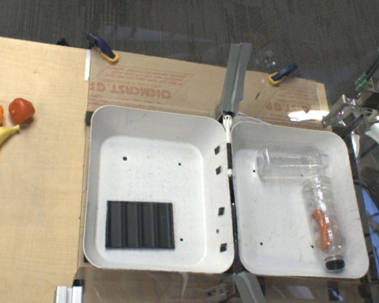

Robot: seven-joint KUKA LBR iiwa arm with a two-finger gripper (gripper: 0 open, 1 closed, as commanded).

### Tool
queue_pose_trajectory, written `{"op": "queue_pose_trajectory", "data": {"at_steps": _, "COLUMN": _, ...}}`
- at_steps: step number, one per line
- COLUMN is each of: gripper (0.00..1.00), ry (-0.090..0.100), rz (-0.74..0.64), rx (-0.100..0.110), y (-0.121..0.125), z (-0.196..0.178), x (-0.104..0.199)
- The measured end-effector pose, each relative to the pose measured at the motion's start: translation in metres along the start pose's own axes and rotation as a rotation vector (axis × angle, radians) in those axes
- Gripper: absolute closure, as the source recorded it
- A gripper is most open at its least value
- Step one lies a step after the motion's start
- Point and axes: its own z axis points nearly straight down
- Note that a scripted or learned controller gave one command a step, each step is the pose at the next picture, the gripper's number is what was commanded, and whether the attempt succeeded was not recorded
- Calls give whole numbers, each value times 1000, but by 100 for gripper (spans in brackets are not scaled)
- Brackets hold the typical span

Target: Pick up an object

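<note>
Hovering the gripper (341, 115) just past the far right corner of the right bin (354, 200), pick not yet started.
Impossible to tell whether released or clenched from this angle; likely parking out here to keep the bins unobstructed. Offering two candidates in the right bin: clear cup (290, 164) lying on its side near the far wall, clear bottle (322, 224) with orange contents lying beside it, black cap pointing at the near corner. Sitting flat in the left bin (95, 171): dark ribbed pad (140, 225), probably harder to grab. Lying well apart on the wooden table (17, 230): toy fruit (0, 126).
</note>
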Motion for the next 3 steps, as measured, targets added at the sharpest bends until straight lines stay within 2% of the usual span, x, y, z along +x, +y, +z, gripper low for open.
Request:
{"op": "queue_pose_trajectory", "data": {"at_steps": 1, "gripper": 0, "ry": 1, "rz": -89, "rx": -4, "y": -51, "z": 177, "x": -23}}
{"op": "queue_pose_trajectory", "data": {"at_steps": 2, "gripper": 0, "ry": 7, "rz": -144, "rx": -5, "y": -50, "z": 186, "x": -26}}
{"op": "queue_pose_trajectory", "data": {"at_steps": 3, "gripper": 0, "ry": 9, "rz": -233, "rx": 0, "y": -145, "z": 188, "x": -28}}
